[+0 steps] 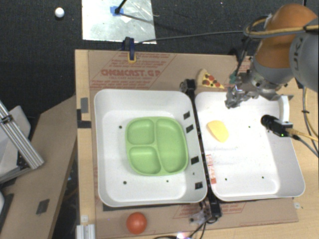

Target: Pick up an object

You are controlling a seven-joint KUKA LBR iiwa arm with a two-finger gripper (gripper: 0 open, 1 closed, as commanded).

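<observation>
A grey arm with an orange band reaches in from the right, its gripper (234,99) poised over the far edge of the right-hand white bin (259,183). On that bin's floor, nearer the divide, lies a pale yellow piece (218,131), apart from the gripper. The left-hand white bin (112,133) carries a green divided tray (156,146) of three compartments. Beyond the bins, on the cardboard sheet (144,71), rests a toy pizza slice (209,79); a blue clamp (129,48) grips the sheet's far edge. An orange-red ball (136,222) sits at the bench's near edge, and a small white ball (60,12) lies on the dark cloth far left.
</observation>
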